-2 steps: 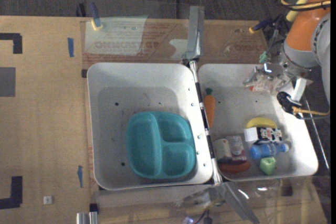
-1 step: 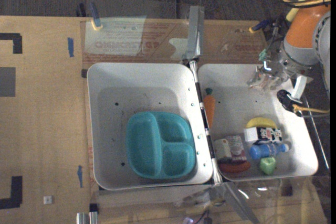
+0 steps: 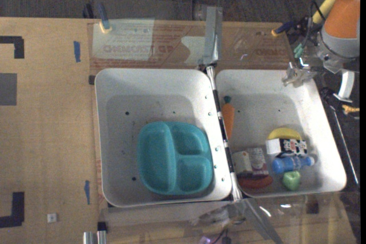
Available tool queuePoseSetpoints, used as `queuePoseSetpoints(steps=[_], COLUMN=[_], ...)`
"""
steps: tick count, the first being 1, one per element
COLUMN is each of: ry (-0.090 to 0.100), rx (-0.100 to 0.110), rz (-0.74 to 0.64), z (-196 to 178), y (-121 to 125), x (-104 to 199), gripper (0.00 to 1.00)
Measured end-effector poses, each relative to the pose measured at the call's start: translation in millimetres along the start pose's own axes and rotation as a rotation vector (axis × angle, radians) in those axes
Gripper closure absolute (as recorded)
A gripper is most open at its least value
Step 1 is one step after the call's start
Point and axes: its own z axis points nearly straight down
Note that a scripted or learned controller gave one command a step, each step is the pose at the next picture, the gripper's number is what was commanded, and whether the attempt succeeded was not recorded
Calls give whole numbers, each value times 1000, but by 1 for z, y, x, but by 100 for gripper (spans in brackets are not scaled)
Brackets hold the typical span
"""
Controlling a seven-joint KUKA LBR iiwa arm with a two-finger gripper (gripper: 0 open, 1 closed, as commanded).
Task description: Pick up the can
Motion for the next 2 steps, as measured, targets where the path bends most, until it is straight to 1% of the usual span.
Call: queuePoseSetpoints(steps=[1, 2], ry=[-1, -2], rx=[-4, -6], rz=[269, -16], z=[-83, -152], y=[0, 0], x=[46, 2], gripper=[100, 100])
